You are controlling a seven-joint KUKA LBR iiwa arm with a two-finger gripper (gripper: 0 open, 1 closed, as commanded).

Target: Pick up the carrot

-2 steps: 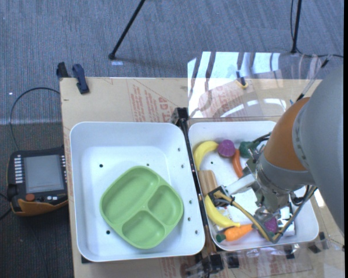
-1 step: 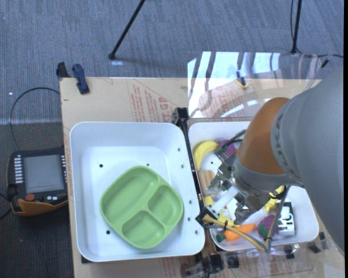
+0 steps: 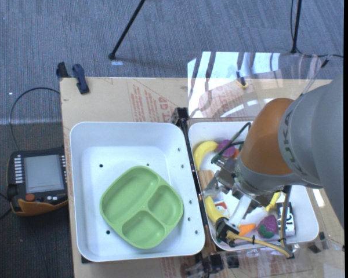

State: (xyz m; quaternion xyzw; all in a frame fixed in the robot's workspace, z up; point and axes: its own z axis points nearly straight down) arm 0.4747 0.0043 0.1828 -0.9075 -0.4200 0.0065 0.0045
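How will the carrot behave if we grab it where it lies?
The carrot looks small, narrow and smooth, so it may slip or roll out of a pinch. It seems to be a light plastic toy, probably stiff. It lies close beside a purple toy, so a push would likely shove that too.

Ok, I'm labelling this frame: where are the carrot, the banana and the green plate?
carrot (image 3: 247, 229), camera view, on its orange body.
banana (image 3: 204, 152), camera view, on its curved yellow middle.
green plate (image 3: 130, 193), camera view, on its largest compartment's floor.
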